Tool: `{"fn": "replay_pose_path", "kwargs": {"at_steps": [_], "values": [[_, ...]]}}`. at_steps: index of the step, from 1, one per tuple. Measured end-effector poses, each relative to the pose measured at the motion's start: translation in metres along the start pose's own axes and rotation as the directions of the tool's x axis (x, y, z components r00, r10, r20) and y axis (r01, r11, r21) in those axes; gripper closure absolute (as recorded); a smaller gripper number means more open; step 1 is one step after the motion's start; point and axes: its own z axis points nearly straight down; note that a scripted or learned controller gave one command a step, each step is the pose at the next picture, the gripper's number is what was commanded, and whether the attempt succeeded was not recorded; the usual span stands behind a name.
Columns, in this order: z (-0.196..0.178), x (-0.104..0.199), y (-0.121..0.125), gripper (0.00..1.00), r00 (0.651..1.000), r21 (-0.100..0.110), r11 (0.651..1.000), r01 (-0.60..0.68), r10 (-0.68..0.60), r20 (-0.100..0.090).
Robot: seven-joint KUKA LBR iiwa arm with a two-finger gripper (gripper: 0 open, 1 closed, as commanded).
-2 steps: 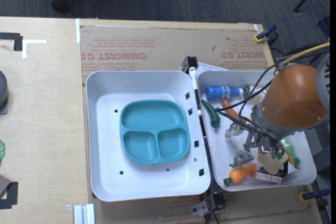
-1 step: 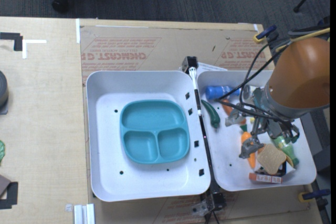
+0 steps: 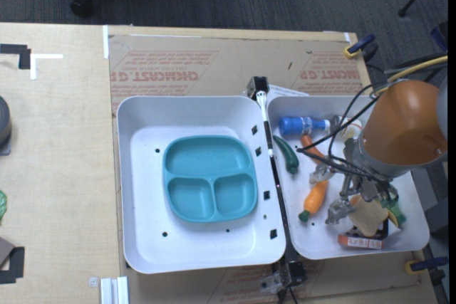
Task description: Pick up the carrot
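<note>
Orange-banded arm (image 3: 402, 126) hangs over the right bin (image 3: 417, 228), its hand (image 3: 342, 208) low near the bin's front edge; whether it is spread I cannot tell. Just beside it lies the carrot (image 3: 315, 196), toward the bin's left wall. Left bin (image 3: 142, 238) holds a teal divided plate (image 3: 210, 178).

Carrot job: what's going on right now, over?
Gripper low in the right bin, just right of the carrot, nothing seen in its grasp. Carrot lying loose on the bin floor. Green pepper and blue bottle close by.
</note>
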Motion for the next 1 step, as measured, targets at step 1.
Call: {"fn": "replay_pose_path", "kwargs": {"at_steps": [1], "values": [[-0.0005,0.0045,0.0262,0.0,0.999,0.0,0.999,0.052,-0.052,0.002]]}}
